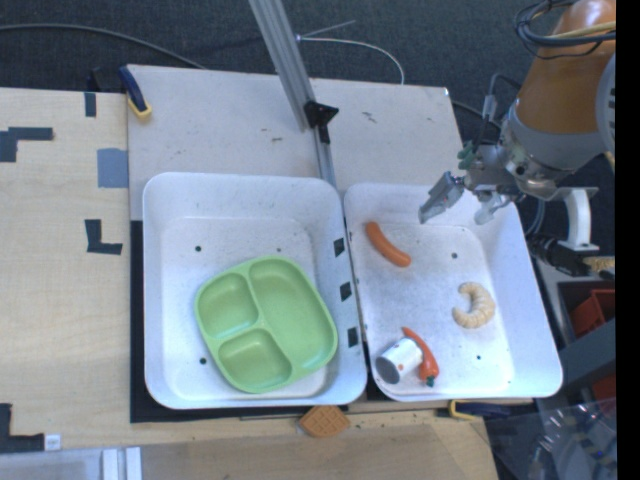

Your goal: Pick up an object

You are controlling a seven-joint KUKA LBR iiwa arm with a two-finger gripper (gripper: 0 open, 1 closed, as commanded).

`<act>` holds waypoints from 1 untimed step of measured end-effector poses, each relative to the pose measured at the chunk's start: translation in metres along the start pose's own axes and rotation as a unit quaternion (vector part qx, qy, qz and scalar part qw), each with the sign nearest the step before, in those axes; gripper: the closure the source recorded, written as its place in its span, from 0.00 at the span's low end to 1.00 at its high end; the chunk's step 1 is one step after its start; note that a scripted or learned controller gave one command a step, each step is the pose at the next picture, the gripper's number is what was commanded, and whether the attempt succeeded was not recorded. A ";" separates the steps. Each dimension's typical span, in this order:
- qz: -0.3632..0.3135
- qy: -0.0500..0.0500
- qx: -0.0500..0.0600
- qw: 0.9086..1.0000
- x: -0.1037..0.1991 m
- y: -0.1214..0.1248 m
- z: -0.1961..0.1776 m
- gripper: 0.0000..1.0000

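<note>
Camera view: one look down on the table (230, 118), two white bins side by side.

Left bin (180, 218): holds a green plate (265, 323) with three compartments, lying toward the near side.

Right bin (500, 368): holds the loose things, any of which could serve the task (it names no particular one).

Sausage (387, 244): an orange one, lying at a slant in the far left part of the right bin, nearest to the hand.

Croissant (474, 304): a pale curved one, toward the right side of the bin, well apart from the sausage.

Cup and carrot: a small white cup (398, 360) on its side at the near left corner, with a red-orange carrot (422, 354) touching it.

Hand (466, 201): hangs over the far right part of the right bin; its two fingers stand apart, with nothing between them.

Arm (560, 78): grey and orange, reaching in from the right.

Step in hand: by my reading, the approach, since nothing is gripped yet and every object lies on the bin floor.

Next move: likely a shift left and toward the sausage, then a descent with the fingers straddling its narrow width (it may roll if nudged from one side).
</note>
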State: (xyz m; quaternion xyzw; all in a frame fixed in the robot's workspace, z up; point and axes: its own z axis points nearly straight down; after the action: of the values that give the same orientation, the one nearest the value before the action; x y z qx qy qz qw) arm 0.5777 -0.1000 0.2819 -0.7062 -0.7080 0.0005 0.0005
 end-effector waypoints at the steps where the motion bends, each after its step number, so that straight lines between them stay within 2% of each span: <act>1: 0.000 0.000 0.000 1.000 0.000 0.000 0.000 0.00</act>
State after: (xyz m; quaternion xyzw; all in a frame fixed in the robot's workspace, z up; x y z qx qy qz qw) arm 0.5777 -0.1002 0.2819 -0.7063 -0.7080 0.0005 0.0003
